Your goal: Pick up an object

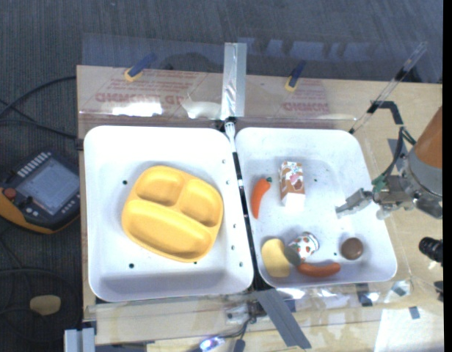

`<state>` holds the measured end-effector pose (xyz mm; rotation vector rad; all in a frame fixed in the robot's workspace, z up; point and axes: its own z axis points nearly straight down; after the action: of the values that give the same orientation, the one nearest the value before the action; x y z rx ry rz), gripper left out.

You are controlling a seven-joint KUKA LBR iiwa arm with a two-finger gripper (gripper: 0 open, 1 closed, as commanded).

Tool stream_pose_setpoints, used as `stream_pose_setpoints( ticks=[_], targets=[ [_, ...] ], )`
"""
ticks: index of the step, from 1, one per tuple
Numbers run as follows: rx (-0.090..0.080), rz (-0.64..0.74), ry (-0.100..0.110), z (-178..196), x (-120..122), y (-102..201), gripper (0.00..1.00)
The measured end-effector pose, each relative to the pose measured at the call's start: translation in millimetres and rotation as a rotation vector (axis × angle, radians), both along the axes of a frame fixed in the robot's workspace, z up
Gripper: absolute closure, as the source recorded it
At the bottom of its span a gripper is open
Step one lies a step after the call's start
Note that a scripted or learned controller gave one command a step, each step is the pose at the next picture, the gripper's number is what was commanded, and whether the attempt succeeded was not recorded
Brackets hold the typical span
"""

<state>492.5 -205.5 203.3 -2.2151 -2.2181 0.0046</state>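
Note:
The right bin holds several small items. An orange carrot lies at its left side, beside a white and brown carton. Along the front edge sit a yellow fruit, a small white patterned piece, a red sausage and a brown ball. My gripper hovers at the bin's right side, above and slightly behind the brown ball, with nothing seen in it.
The left bin holds a yellow divided plate. A hand controller lies on the floor to the left. Cables and a bracket stand near the right bin's far right corner.

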Motion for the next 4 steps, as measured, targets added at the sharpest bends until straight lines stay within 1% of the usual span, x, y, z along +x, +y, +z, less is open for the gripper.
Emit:
stream_pose_setpoints(
  ticks=[1, 2, 3, 4],
  targets=[
    [0.004, -0.21, 0.005, -88.2, 95.7, -6.2, 0.0],
    [-0.008, -0.221, -0.016, -115.4, 149.7, 80.9, 0.0],
    [-0.007, -0.59, -0.017, -115.4, 132.5, 105.5, 0.0],
    [-0.012, -0.589, -0.011, -108.9, 132.4, 104.5, 1.0]
  ],
)
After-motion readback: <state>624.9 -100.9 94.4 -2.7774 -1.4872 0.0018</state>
